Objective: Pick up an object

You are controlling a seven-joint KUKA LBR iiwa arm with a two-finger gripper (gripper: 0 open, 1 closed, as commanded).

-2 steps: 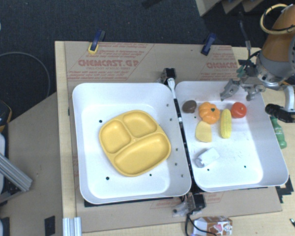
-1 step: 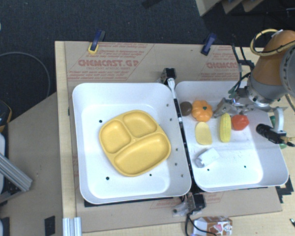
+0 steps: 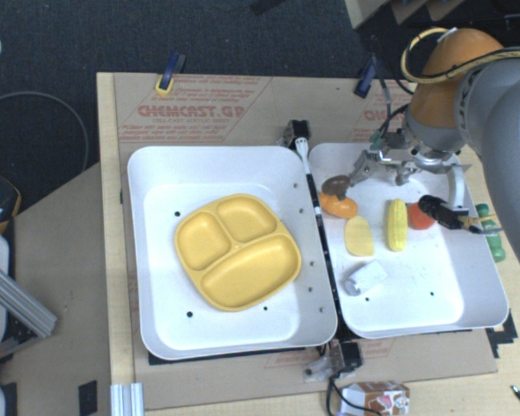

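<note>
Camera view: jaw state cannot be told; nothing is seen held by the gripper (image 3: 390, 159), poised over the right white bin's (image 3: 468, 306) far edge. Pick judged not yet done. Yellow corn cob (image 3: 397, 224) and orange round piece (image 3: 339, 205) lie nearby. Grey arm (image 3: 494, 102) enters from right.

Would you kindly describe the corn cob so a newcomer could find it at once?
Look in the right bin, near its middle. The corn cob lies lengthwise between a pale yellow piece and a red item; it alone is bright yellow, slender and ridged.
</note>
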